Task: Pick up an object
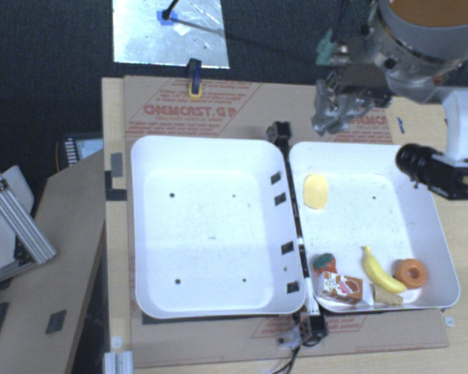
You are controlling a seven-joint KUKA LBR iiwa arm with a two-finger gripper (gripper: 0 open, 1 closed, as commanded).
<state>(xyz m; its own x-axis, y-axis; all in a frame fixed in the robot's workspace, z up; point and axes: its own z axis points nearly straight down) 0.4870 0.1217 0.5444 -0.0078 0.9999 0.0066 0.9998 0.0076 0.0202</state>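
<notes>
The right bin (421, 209) holds a pale yellow lemon-like piece (316, 191) near its upper left. Along its front lie a banana (377, 269), an orange doughnut-shaped ring (411, 273), a small red and white carton (342, 287) and a little red item (324, 263). My gripper (337, 118) hangs above the bench just behind the right bin's back edge, up and to the right of the yellow piece. Nothing shows between its fingers.
The left bin (210, 224) sits beside the right one, joined by a black clipped divider (287, 209). A black fixture (433, 170) juts over the right bin's right rim. A shiny metal sheet (170, 20) lies at the back.
</notes>
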